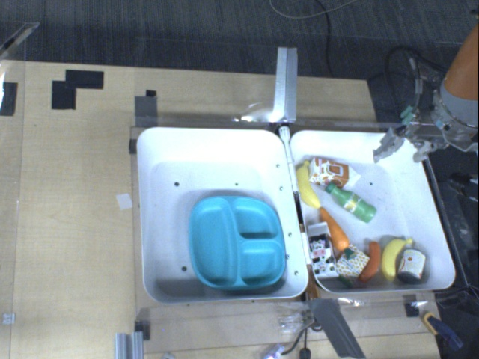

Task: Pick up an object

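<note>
Hovering over the far right corner of the right bin (441,271), the end effector (404,144) is showing two grey fingers spread apart, with nothing between them and nothing touching them. Most of the arm is cut off at the picture's edge, so I am seeing only a slice of the orange band and the grey wrist. The objects are lying below and to the left of it, well apart from the fingers. A green bottle (349,203) is lying on its side near the bin's middle, just beside a small orange and white carton (329,173) whose print is too blurred to read. A yellow banana (305,187) is resting against the divider, and a carrot (334,232) is slanting down from it. Along the near wall things are crowding together: a small box (320,248) with dark markings, a speckled packet (352,263), a second banana (391,255) and a dark can (412,265), overlapping so that their edges are hard to separate. In the left bin (161,152) a blue divided plate (237,241) is sitting toward the near side. Both bins are resting on the tan bench (67,223).
</note>
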Controlling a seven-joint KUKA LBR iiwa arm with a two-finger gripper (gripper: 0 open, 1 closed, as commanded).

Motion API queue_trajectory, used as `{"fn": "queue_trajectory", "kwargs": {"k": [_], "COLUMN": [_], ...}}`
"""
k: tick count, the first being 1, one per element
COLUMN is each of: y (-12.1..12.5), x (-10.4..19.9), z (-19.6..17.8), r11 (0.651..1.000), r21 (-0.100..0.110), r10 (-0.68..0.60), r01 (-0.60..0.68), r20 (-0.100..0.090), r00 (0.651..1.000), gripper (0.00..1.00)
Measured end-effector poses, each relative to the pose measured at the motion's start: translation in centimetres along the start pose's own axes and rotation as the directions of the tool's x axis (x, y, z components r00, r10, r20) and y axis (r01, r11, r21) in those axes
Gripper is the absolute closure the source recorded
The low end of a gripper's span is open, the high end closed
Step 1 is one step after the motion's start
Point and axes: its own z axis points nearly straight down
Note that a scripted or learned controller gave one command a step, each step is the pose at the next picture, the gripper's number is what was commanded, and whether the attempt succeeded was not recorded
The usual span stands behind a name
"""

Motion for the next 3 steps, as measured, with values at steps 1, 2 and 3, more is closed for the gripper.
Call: {"fn": "queue_trajectory", "kwargs": {"k": [1, 2, 3], "y": [0.7, -5.5, -5.3], "x": [2.3, 1.9, 2.0], "z": [10.6, 14.1, 13.0], "r11": [1.000, 0.934, 0.934], "r21": [-0.016, -0.008, -0.012], "r10": [0.019, -0.356, -0.358], "r01": [-0.019, 0.356, 0.358], "r20": [0.003, 0.005, 0.006], "r00": [1.000, 0.934, 0.934], "gripper": [0.00, 0.00, 1.00]}}
